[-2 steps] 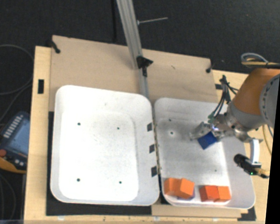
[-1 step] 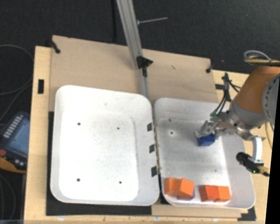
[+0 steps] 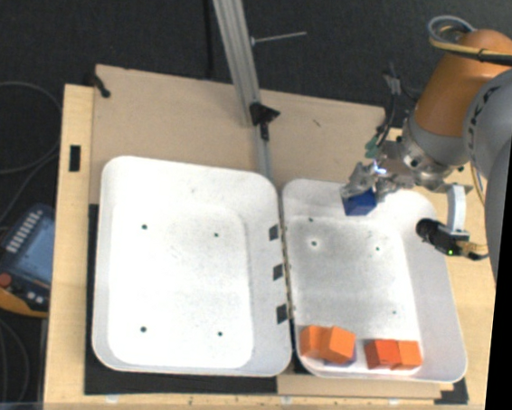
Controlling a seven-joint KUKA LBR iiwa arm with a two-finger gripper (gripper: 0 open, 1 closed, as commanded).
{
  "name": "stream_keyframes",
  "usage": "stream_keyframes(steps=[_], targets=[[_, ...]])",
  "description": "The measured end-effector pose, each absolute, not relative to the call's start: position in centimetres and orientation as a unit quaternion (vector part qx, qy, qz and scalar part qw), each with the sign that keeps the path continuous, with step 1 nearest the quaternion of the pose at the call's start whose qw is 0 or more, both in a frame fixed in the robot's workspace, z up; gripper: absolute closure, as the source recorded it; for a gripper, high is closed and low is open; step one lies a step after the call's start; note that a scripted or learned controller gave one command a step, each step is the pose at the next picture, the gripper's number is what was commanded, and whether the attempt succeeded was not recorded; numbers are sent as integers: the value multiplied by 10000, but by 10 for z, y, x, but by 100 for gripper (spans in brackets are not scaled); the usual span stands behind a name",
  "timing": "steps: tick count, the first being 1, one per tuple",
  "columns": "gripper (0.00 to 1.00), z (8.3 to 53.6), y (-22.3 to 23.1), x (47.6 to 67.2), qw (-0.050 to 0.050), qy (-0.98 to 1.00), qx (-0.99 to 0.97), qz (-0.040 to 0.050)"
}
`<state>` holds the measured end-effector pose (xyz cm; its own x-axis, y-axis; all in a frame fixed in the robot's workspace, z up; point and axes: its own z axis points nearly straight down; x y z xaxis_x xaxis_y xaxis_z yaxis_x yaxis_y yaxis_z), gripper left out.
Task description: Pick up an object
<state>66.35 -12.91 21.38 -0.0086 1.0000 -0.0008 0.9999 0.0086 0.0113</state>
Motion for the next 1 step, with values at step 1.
stream_keyframes(steps=[1], targets=[[0,208,-134,660,10,7085,7057,-6]])
